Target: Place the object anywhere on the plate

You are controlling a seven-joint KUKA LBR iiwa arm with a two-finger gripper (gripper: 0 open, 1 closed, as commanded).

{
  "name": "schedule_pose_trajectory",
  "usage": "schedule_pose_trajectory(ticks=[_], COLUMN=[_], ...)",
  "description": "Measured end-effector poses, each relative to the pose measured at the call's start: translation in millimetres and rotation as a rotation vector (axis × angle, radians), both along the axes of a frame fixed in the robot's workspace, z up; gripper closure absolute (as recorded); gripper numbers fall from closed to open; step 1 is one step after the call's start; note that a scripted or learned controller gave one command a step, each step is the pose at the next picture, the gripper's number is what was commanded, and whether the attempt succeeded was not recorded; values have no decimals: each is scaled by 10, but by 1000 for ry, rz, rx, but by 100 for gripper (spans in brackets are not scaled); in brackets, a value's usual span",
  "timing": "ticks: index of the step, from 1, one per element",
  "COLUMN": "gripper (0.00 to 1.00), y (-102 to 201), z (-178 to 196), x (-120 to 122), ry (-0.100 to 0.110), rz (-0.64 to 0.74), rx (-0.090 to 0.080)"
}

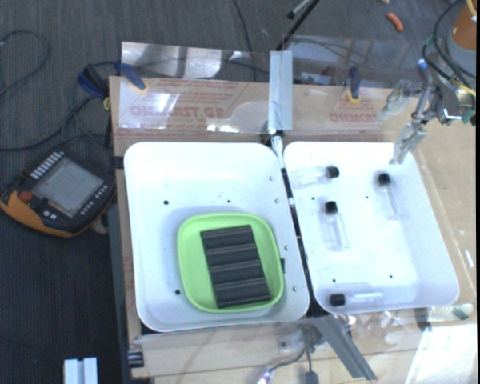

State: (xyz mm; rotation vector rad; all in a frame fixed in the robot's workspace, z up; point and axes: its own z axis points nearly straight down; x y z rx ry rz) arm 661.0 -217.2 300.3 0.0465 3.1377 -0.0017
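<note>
Plate (190, 238), green, in your left bin (144, 182), carrying a dark ridged block (236, 266). Four clear vials in right bin (432, 246). Tool (408, 138) at top right; opening: cannot tell.

Dark ridged block (236, 266) on green plate (190, 246), left bin (152, 214).

Lime-green plate (190, 250) bears a dark grey ribbed block (235, 266) (four ridges); both bins (152, 182) white.

A robotics lab: teach pendant (60, 192) on dark carpet, loose cables (16, 62), taped cardboard (192, 106) behind bins.
</note>
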Motion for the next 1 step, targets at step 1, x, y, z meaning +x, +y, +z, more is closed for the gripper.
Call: schedule_pose_trajectory(ticks=[1], gripper=[0], y=[-52], z=[212], x=[6], ry=[-4], rz=[-65], rx=[2])
